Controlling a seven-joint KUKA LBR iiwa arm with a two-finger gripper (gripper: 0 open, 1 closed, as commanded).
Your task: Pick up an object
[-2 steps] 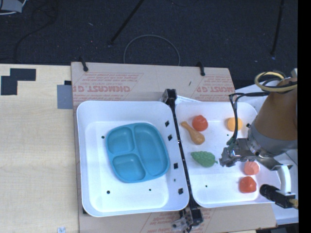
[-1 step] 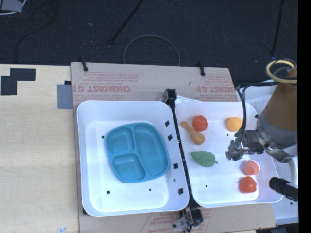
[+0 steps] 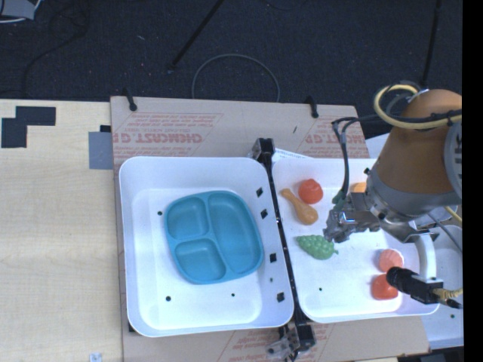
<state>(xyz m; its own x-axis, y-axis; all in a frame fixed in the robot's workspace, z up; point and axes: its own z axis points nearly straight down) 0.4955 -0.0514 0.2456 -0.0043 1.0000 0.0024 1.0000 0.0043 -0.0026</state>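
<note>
Right bin, near edge: we see a red round toy [image 3: 384,288] and a pale pink round piece [image 3: 390,259] just behind it.
Green bumpy toy [image 3: 317,246]: lies mid-bin, just below the claw.
Claw [image 3: 337,228]: hovers beside the green toy; we cannot tell its grip.
Behind: a tan club-shaped toy [image 3: 300,206] touching an orange-red round toy [image 3: 310,191].
Left bin: a blue three-compartment plastic plate [image 3: 213,236].
Worktop [image 3: 53,225]: pale wood.

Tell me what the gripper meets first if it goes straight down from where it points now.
Likely the green toy: the gripper sits just above its right end. Height is unclear from this slanted view, so it might reach the bin floor beside it.
</note>
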